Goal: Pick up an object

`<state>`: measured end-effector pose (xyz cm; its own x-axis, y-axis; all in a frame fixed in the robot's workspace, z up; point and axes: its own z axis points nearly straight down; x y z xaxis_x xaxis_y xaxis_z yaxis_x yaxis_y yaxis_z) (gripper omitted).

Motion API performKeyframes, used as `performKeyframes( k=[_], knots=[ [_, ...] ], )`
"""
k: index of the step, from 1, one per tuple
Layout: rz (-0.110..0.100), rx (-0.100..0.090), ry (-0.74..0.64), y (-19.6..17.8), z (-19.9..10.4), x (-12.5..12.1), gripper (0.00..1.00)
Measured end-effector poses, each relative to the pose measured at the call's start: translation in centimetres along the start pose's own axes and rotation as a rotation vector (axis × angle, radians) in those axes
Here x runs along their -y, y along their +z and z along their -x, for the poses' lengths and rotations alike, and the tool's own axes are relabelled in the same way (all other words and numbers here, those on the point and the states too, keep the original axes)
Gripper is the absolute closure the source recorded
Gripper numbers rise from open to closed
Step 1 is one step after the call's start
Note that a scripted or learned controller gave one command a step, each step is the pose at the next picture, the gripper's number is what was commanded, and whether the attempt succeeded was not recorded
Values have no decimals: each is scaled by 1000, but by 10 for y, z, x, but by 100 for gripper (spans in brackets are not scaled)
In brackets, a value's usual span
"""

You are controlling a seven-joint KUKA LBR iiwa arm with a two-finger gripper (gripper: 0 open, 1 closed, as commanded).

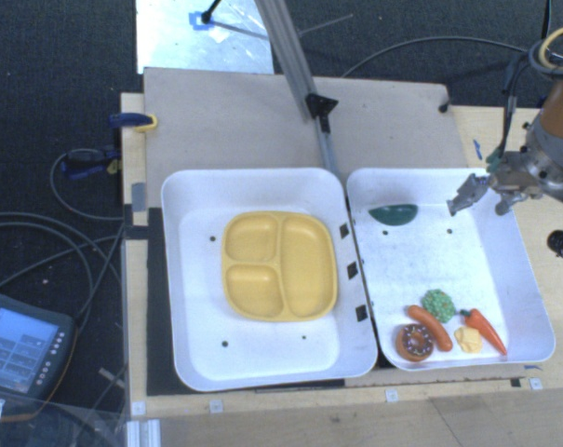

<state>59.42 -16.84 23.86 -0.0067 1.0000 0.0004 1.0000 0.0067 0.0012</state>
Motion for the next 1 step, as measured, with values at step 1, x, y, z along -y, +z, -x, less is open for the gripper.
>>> performKeyframes(
  k=[1],
  knots=[
    [0,0,0,0,0,0,0]
  ],
)
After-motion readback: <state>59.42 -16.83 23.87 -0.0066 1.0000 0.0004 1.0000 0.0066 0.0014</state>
